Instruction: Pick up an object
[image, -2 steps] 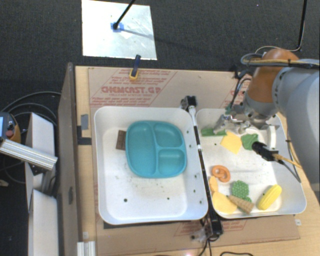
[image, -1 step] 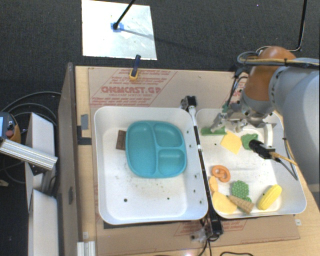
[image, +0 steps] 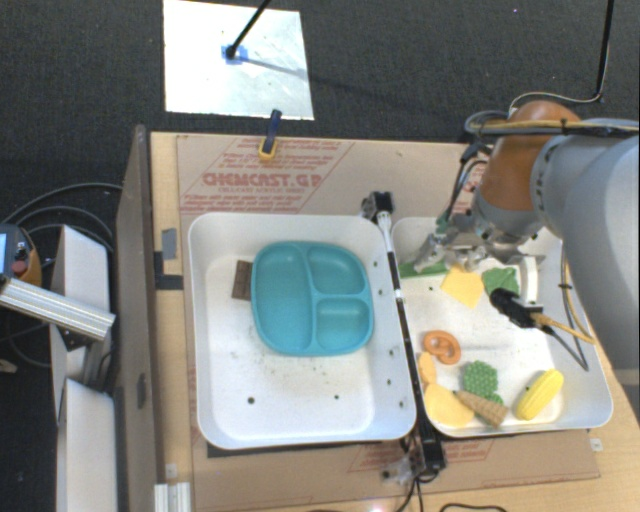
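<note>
**Inspection: gripper low in right bin, grip state unreadable**

You have the gripper down in the right bin, just up and to the left of the yellow wedge, which serves as the reference for every position below. From this angle you cannot tell whether the gripper is open or closed, nor whether it has hold of anything. The grey arm enters from the upper right of the wedge, and its orange band sits directly above the wedge in the view.

Candidate objects, all placed from the wedge:
- A flat green piece lies just left of it, directly under the gripper. Contact between the two cannot be confirmed.
- A darker green piece lies just to its right, close to touching.
- An orange pretzel shape lies below it, near but apart.
- A bumpy green piece lies further below.
- A tan cone lies lower still, resting against a pale yellow piece.
- A yellow corn cob lies well below and to the right.

The left bin is well to the left of the wedge. It holds a teal divided plate, with a small brown block touching the plate's far edge.
</note>
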